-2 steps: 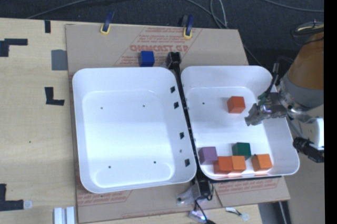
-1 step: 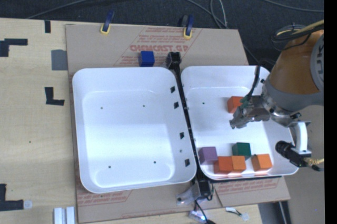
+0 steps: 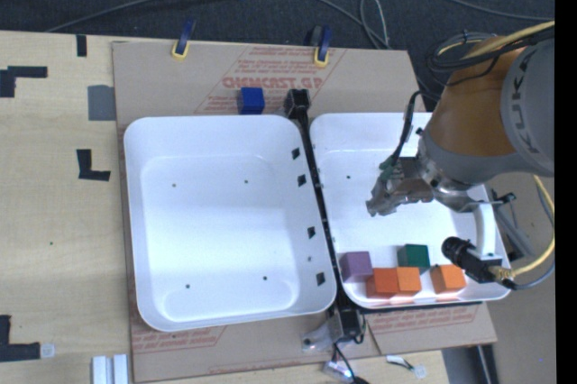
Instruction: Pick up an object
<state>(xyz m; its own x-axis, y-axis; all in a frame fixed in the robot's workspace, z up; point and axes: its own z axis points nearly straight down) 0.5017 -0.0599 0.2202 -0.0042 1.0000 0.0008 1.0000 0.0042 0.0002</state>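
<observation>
Tool (image 3: 383,202) above the right bin (image 3: 361,132) floor, finger state impossible to tell, purple block (image 3: 356,264), orange blocks (image 3: 395,282) and green block (image 3: 414,255) along that bin's near wall

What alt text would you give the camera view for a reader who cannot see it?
A grey and orange arm reaches from the right, its gripper hanging over the right bin above purple, green and orange blocks along its near edge. The left bin lies beside it, a blue block on the cardboard behind.
</observation>
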